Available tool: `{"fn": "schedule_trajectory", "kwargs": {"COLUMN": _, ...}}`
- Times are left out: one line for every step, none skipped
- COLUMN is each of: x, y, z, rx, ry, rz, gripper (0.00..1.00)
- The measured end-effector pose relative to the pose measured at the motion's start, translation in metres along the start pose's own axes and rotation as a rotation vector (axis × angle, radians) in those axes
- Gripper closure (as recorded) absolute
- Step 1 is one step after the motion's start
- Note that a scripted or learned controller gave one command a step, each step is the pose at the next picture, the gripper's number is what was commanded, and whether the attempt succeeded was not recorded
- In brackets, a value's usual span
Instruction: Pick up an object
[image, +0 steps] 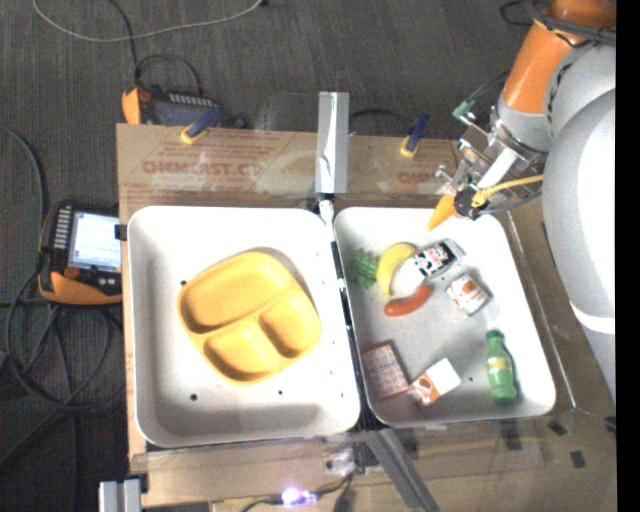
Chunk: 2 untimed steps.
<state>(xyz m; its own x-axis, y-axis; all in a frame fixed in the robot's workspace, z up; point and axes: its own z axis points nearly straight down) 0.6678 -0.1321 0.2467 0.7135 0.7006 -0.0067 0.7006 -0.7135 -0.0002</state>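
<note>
Camera view
Gripper (470, 195): above the far right corner of the right bin (530, 300); an orange carrot-shaped piece (443, 213) sits clamped between its fingers.
Right bin contents: banana (395, 262), red sausage (408, 300), green bottle (500, 366), small cartons (436, 382).
Left bin (150, 300): yellow divided tray (250, 315), centred.
Surface (220, 165): cardboard at far edge.

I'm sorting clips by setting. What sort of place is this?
Probably a robotics lab: two white bins on a bench, toy food such as a banana and green bottle, and loose cables on the floor.
</note>
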Motion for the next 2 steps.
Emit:
{"fn": "schedule_trajectory", "kwargs": {"x": -0.04, "y": 0.018, "z": -0.093, "rx": 0.0, "ry": 0.002, "rz": 0.111, "gripper": 1.0}}
{"fn": "schedule_trajectory", "kwargs": {"x": -0.016, "y": 0.004, "z": 0.01, "rx": 0.002, "ry": 0.0, "rz": 0.196, "gripper": 1.0}}
